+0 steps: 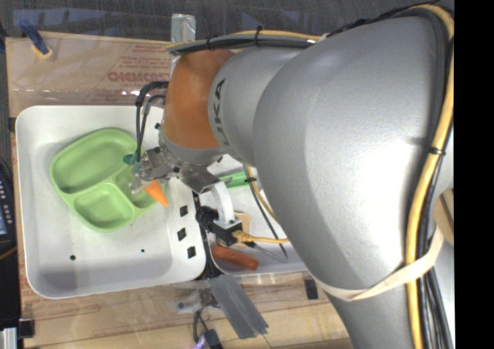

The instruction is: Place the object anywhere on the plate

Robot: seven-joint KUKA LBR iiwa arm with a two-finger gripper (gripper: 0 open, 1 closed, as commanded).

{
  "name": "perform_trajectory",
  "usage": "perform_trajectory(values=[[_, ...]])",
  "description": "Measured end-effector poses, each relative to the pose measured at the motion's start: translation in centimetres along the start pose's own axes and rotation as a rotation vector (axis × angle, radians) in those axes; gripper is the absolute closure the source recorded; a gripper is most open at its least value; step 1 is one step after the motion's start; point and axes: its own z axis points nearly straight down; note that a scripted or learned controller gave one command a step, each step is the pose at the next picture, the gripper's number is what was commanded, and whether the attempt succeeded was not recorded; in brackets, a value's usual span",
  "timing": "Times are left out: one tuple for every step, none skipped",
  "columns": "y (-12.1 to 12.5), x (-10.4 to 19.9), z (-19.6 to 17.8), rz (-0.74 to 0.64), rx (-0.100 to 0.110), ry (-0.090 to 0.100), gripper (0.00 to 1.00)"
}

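Dark carpet is seen behind the counter, on which two white bins sit side by side. The left bin holds a green divided plate, set flat toward the far-left corner, likely so a drop lands anywhere on it. The pincer is poised at the plate's right edge, low over the rim. An orange carrot-like object is seen right at the pincer's tip, touching or just under it, overlapping the plate's edge. Whether it is gripped or released cannot be told; the wrist hides the tips. A reddish sausage-like item lies in the right bin, partly hidden by the arm.
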Motion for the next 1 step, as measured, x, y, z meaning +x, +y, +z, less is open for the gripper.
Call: perform_trajectory(values=[[0.02,-0.02,-0.04,0.000,-0.001,0.000,0.00]])
